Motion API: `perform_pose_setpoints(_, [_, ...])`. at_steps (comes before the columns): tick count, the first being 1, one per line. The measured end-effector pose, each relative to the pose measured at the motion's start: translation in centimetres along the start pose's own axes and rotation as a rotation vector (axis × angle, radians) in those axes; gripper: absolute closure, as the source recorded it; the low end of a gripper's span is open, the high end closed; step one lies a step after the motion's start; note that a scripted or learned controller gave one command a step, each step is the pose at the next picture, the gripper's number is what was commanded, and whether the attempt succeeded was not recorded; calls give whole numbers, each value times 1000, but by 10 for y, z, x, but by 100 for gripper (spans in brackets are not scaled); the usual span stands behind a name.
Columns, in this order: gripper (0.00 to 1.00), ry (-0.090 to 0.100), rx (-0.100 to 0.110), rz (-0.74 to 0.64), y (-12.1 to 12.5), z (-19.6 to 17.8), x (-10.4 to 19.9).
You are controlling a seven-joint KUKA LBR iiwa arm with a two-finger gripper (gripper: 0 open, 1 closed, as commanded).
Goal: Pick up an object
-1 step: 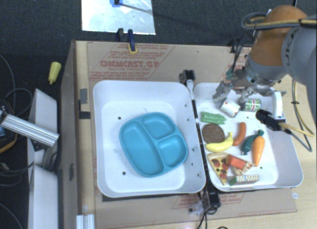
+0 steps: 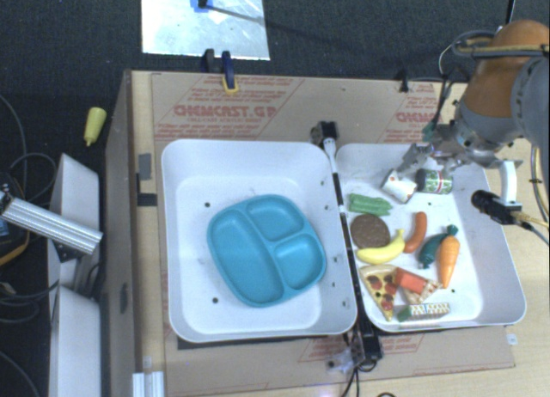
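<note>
Best to lower straight and centre the gripper (image 2: pixel 418 160), fingers spread, over the small white-and-red carton (image 2: pixel 398 186) at twelve o'clock in the right white bin (image 2: pixel 503 288), clear of the green-labelled can (image 2: pixel 436 183).

a divided tray (image 2: pixel 266 249) sits in the left bin (image 2: pixel 185 172); in the right bin (image 2: pixel 503 288), a banana (image 2: pixel 381 252) lies between a burger patty (image 2: pixel 370 230) and a pizza slice (image 2: pixel 381 286), a carrot (image 2: pixel 447 258) to their right.

Robot lab: cardboard-topped bench (image 2: pixel 258 103), white bins (image 2: pixel 185 215), loose cables (image 2: pixel 17 172), toy food (image 2: pixel 447 258)
</note>
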State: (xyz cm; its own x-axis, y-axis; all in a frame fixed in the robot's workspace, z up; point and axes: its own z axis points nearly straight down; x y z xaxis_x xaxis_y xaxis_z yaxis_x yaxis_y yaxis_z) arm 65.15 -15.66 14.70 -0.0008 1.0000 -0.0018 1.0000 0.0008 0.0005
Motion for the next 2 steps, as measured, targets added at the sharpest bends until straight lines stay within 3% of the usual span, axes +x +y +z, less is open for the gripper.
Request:
perform_pose_setpoints(1, [0, 0, 1, 1, -82, 31, -47])
perform_pose_setpoints(2, [0, 2, -2, -3, -49, 63, -21])
